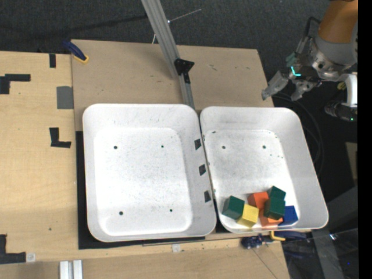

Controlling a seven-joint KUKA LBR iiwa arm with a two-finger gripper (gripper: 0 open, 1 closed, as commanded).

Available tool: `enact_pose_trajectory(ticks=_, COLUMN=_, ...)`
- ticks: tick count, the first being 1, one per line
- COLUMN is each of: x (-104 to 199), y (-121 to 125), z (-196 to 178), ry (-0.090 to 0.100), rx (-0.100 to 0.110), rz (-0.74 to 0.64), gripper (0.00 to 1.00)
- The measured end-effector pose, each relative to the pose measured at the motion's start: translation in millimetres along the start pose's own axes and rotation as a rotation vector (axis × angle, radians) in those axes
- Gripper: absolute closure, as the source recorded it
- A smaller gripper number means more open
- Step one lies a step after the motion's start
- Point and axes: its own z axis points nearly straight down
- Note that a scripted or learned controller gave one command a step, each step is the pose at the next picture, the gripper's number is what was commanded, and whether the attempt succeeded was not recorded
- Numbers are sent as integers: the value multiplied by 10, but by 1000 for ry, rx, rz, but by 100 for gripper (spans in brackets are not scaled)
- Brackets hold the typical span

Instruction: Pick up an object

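Several small blocks lie bunched in the near right corner of the right bin (250, 127): a green block (233, 206), a yellow block (250, 214), an orange block (258, 200), a dark green block (276, 199) and a blue block (289, 214). My gripper (286, 86) hangs high at the far right, beyond the right bin's back corner and well away from the blocks. Its fingers stand apart with nothing between them.
The left bin (139, 173) sits beside the right one. A slanted metal rail (165, 31) runs down to the gap between the bins. Black tape marks and a blue-yellow clamp (75, 50) lie on the wooden bench at left.
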Motion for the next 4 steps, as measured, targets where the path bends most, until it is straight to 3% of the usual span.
enact_pose_trajectory(ticks=1, x=-2, y=7, z=-37, ry=-3, rx=-4, rz=-1, gripper=0)
enact_pose_trajectory(ticks=4, x=-132, y=-61, z=1616, ry=-2, rx=2, rz=0, gripper=0)
